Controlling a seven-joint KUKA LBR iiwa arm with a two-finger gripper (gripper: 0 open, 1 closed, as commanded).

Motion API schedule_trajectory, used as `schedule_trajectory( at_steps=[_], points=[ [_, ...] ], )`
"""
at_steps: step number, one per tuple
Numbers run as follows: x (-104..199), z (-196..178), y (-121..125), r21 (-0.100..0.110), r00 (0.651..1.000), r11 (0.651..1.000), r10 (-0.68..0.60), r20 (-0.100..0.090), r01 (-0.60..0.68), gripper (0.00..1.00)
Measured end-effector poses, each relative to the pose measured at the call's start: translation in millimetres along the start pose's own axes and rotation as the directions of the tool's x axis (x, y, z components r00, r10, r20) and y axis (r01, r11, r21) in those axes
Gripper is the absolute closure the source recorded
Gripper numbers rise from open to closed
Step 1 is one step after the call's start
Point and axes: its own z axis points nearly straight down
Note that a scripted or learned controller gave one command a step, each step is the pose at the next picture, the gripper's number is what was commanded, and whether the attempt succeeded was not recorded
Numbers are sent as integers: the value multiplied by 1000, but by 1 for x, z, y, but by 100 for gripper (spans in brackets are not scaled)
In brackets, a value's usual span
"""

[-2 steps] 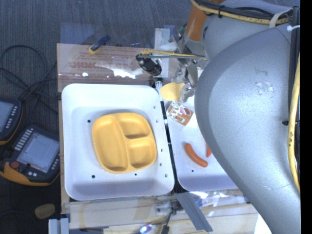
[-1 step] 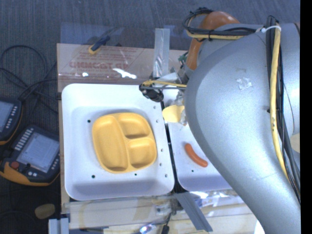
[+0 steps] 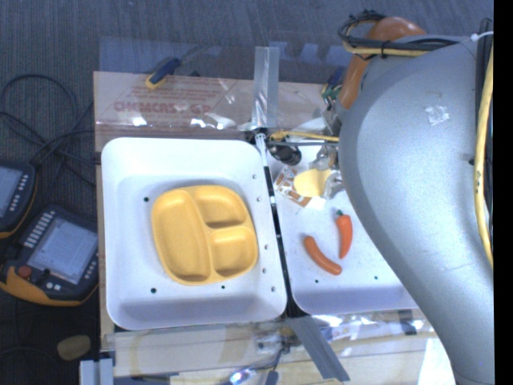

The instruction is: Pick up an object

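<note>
Reaching over the right bin (image 3: 377, 283), I see two carrots (image 3: 321, 256) below my arm (image 3: 417, 183), lengthwise apart; my gripper's state I cannot tell.

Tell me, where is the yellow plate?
The yellow plate lies in the middle of the left white bin, across the divider from the two orange chilli-like things in the right bin.

Bright, even overhead light, glare on the white bins (image 3: 192, 155), soft blur on the near arm (image 3: 425, 207).
</note>
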Motion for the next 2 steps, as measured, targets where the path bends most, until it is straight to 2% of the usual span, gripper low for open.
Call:
schedule_trajectory(
  at_steps=[1, 2],
  points=[
    [29, 0, 28, 2, 1000, 1000, 20, -1, -20, 100],
    [18, 17, 88, 0, 1000, 1000, -7, 0, 7, 100]
  ],
)
